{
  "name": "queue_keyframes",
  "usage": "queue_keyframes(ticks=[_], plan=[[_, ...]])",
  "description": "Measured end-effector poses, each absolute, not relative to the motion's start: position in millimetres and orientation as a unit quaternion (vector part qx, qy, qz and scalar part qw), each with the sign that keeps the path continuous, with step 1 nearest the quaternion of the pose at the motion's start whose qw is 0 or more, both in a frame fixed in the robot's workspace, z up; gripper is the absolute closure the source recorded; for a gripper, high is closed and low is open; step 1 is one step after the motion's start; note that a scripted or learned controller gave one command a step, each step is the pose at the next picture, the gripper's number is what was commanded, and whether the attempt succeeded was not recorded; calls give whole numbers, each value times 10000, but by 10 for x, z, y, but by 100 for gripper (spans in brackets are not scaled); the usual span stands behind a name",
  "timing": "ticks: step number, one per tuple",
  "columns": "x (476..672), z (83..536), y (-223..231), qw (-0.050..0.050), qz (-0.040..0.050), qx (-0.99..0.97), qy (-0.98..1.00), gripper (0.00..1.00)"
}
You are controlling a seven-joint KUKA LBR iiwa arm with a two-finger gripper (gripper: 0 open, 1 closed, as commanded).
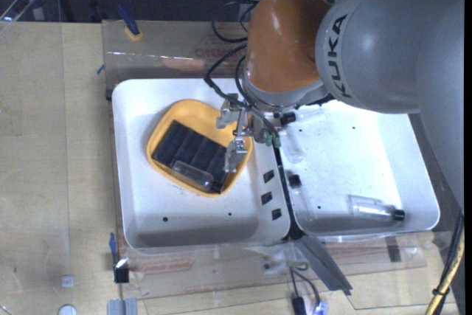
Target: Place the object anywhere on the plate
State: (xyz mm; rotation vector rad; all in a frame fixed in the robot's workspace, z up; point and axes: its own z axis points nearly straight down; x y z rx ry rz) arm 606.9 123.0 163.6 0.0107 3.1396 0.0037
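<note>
Item: black ridged object (pixel 193 153) lying on yellow plate (pixel 164 130), left bin; gripper (pixel 237 145) over plate's right rim (jaws' state we cannot tell); we advise a straight lift clear.

Plate (pixel 164 130) in left bin (pixel 140 195), ridged block (pixel 190 150) on it, hand (pixel 240 135) above plate's right rim

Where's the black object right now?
In the camera view, the black object lies on the yellow plate in the left bin, just left of the pincer, which hangs over the plate's right rim.
</note>
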Motion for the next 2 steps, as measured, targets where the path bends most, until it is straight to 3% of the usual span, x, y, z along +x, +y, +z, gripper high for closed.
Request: queue_keyframes(ticks=[1,2], plan=[[6471,1863,803,49,13,-1056,9944,0],[6682,1931,275,51,9,-1847,9828,0]])
